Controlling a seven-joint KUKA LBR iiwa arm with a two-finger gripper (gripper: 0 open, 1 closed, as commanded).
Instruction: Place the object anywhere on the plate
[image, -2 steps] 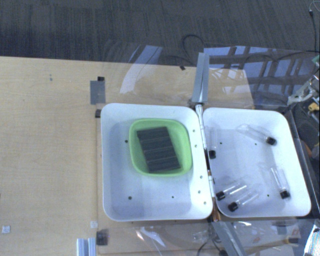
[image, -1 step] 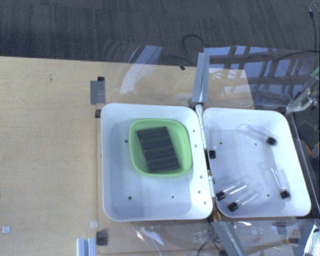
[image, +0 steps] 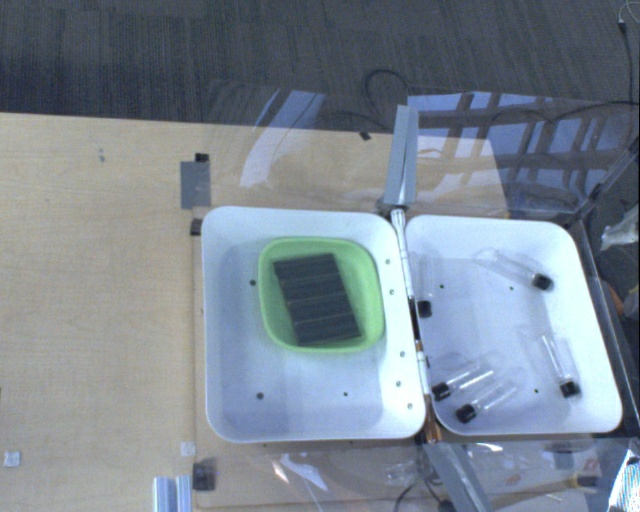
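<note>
One dark block (image: 316, 298) on one green plate (image: 371, 290) (five tubes (image: 478, 380) nearby); pincer's state untellable.

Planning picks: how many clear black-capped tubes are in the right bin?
5, maybe more since they're transparent: one at the back, one by the left wall, one at the right, two at the front-left.

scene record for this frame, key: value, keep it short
left bin: holds green plate
plate contents: dark ribbed block, lying flat, tilted
right bin: several clear tubes with black caps, scattered; one at
task state: block already on plate
bench: light wood
</note>
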